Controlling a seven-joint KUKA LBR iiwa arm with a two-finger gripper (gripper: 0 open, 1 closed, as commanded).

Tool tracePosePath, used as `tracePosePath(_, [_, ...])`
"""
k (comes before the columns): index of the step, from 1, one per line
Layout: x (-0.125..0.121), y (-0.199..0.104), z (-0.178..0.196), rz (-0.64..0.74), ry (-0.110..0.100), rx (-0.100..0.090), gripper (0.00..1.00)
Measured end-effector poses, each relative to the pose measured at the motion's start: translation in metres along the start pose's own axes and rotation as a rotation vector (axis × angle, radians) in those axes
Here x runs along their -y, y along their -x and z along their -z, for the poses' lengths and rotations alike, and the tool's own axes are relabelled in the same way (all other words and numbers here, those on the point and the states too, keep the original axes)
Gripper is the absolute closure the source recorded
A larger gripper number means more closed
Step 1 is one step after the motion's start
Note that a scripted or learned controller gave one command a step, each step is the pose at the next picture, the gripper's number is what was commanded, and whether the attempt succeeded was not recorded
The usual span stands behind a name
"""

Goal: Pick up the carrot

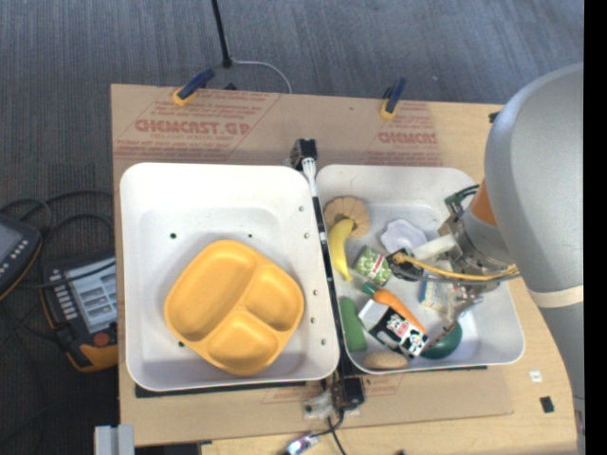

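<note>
arm (545,188) over right bin (503,344) holding carrot (393,305), banana (340,245); pincer (455,273) state unclear.

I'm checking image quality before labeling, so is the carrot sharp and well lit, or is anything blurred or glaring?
Camera view: lighting is even and soft, shadows faint; the carrot is small but recognisable, slightly soft; the white bins are bright without washing out; the arm at the right looms large and a little out of focus; gripper detail is cluttered and hard to read.
</note>
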State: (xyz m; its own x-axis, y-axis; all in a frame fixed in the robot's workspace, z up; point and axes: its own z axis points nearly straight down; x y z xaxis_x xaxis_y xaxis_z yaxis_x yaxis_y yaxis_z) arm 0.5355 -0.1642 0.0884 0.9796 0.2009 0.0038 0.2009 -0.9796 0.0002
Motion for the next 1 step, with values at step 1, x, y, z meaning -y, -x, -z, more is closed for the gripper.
tracePosePath(1, [-0.0203,-0.0272,0.1443,0.043,0.001,0.004,0.00])
